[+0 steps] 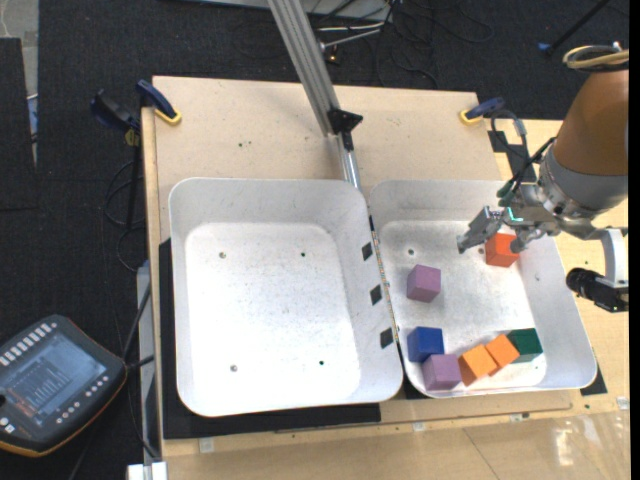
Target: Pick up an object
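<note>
Bench: pale wooden board [260, 138] on a dark floor, blue-and-yellow clamps at its far corners, a slanted metal pole crossing above it.
Left bin [200, 268]: shallow white tray with rounded corners, its floor finely speckled.
Right bin [565, 313]: same white tray, touching the left one along the middle seam, where small black clips sat.
Arm [595, 138]: grey with an orange band, entering from the right.
Gripper [497, 230]: hung over the far right part of the right bin; fingers narrowly apart, with the red-orange block [501, 251] seen between them.
Purple cube [424, 282]: matte, alone near the bin's middle.
Near-edge cluster: blue cube [425, 343], second purple cube [442, 370], orange cube [479, 360], orange cube behind [500, 349] and green cube [525, 344], packed in a row, neighbours touching.
Pendant [50, 378]: grey handheld controller with a screen, at lower left off the bench.
</note>
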You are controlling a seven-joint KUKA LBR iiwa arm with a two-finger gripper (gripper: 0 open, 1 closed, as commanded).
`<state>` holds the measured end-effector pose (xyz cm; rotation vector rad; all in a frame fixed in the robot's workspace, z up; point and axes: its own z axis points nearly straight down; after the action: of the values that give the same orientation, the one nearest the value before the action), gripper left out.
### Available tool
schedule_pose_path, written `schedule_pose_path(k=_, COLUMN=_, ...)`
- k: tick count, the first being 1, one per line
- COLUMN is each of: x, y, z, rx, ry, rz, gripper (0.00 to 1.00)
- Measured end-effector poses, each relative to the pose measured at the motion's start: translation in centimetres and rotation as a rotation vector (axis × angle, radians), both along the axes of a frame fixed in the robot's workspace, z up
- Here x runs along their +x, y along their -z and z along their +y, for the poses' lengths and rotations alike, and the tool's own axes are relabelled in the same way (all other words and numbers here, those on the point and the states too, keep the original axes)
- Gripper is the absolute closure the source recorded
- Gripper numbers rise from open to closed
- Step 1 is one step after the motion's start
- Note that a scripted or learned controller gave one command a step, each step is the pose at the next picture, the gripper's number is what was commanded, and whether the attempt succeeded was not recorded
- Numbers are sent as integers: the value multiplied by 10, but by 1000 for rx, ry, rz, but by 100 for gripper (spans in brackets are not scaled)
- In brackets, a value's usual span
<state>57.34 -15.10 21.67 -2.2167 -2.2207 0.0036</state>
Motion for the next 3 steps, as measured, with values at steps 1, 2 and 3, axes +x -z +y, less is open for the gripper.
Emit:
schedule_pose_path(k=1, x=0, y=-2, z=0, rx=-1, ry=1, rz=-3, gripper=0)
schedule_pose_path(k=2, x=-5, y=61, z=-2, rx=0, ry=3, rz=2, gripper=0)
schedule_pose_path(k=3, x=-1, y=95, z=0, rx=-5, ry=0, rz=-25, gripper=0)
